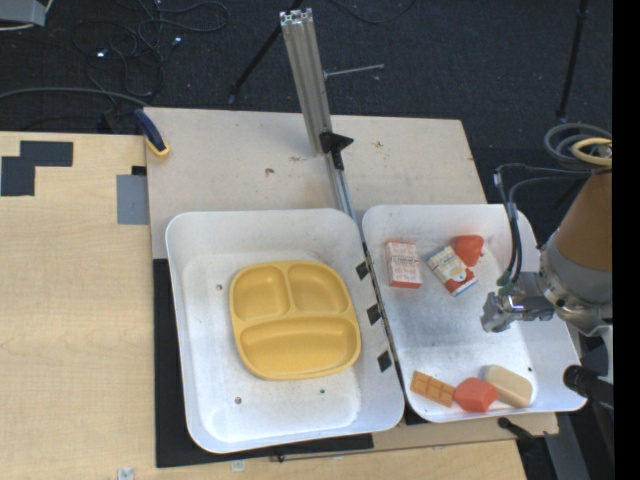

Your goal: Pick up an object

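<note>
Two shallow white bins are seen side by side on the desk. In the left bin a yellow divided plate is laid flat near the middle. In the right bin several small things are scattered: a red and white carton and a second small carton are placed near the far side, with a red object touching the second carton's far end. Along the near edge a tan wafer, a red block and a pale oblong piece are lined up close together. The arm is extended in from the right, and the hand is held over the right bin's right-hand part, between the two groups of things and apart from both. Whether the hand is released or clenched cannot be told; nothing is seen gripped in it
</note>
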`<state>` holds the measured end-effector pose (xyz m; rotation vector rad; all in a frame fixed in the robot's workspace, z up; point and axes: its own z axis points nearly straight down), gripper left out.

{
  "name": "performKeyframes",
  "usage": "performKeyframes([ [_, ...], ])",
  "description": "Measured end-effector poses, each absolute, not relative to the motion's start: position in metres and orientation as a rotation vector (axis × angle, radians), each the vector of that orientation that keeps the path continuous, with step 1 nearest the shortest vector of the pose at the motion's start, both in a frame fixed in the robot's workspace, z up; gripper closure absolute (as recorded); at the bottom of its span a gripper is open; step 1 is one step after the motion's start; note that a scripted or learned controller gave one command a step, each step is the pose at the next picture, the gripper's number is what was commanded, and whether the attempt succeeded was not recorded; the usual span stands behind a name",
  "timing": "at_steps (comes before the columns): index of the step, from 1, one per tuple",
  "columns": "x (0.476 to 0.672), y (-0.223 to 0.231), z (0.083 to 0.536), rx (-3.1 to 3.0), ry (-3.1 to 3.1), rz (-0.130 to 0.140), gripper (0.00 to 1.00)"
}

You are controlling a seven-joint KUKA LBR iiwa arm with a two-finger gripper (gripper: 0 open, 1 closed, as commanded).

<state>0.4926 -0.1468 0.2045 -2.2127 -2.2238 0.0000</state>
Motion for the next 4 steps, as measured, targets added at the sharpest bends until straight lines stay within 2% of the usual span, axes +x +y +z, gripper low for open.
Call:
performKeyframes([
  [2, 0.504, -0.044, 0.228, -2.213, -2.226, -0.001, 1.0],
  [3, 0.515, 0.011, 0.225, -2.212, -2.225, 0.001, 1.0],
  [4, 0.512, 0.062, 0.214, -2.212, -2.223, 0.005, 1.0],
])
